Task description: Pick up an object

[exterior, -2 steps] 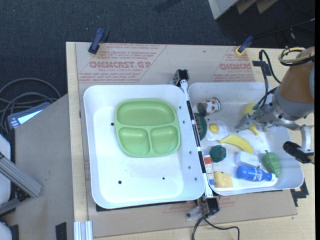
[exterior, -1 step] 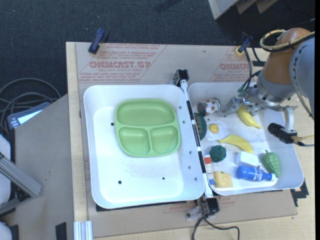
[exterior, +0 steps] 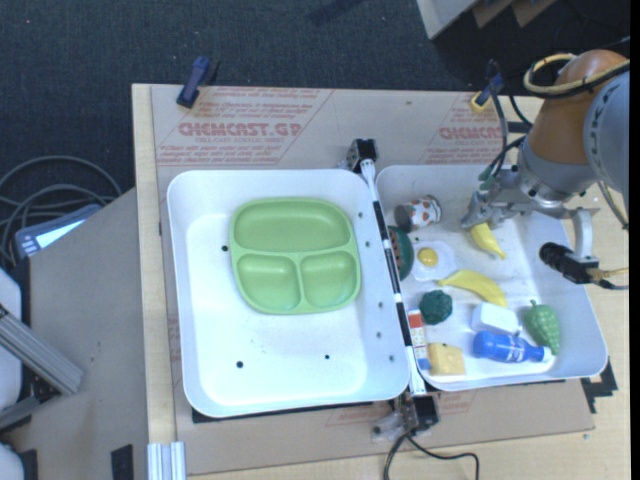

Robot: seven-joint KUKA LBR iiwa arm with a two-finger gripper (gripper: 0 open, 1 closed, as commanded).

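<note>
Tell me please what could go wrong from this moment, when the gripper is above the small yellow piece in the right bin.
1. The gripper sits right at the small yellow piece, which looks curved and smooth, so it may slip out when lifted.
2. That piece lies near the right bin's far wall, so the fingers may bump the wall.
3. The fried egg toy and banana lie close by; a missed grasp could push them.

Both bins [exterior: 200, 368] look like smooth, slightly glossy white plastic. The green tray [exterior: 295, 254] is matt plastic. The table [exterior: 300, 118] top looks like printed brown cardboard, matt. The bottle [exterior: 507, 347] is glossy blue plastic.
</note>
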